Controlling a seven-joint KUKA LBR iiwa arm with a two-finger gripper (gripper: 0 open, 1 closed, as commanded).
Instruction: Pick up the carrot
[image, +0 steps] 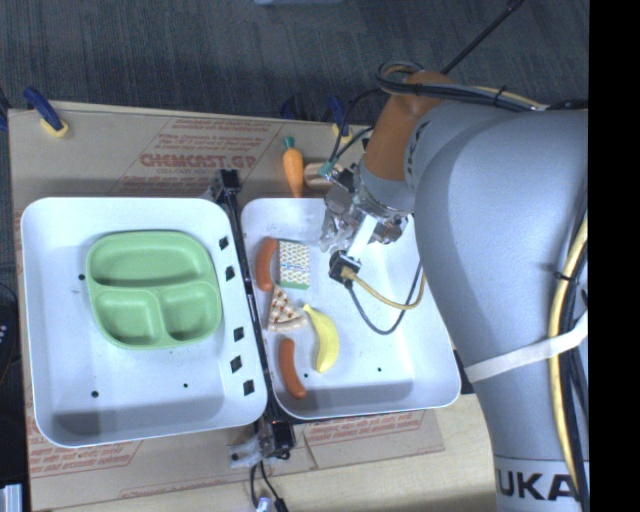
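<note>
Orange carrot (292, 171): outside both bins, on the cardboard-covered worktop (180, 150), just beyond the far rim of the right bin (425, 375), green top pointing away. Gripper (338, 235): above the far end of the right bin, near the carrot but apart from it; nothing seen held; opening not discernible. Right bin contents: two sausages, sponge block, pizza slice, banana. Left bin (45, 330): green divided plate (153, 287). Step in hand, as judged: approach, grasp not yet made. Next move calls for: travel out over the far rim, centring above the carrot, alignment across its narrow width, descent, closure.
</note>
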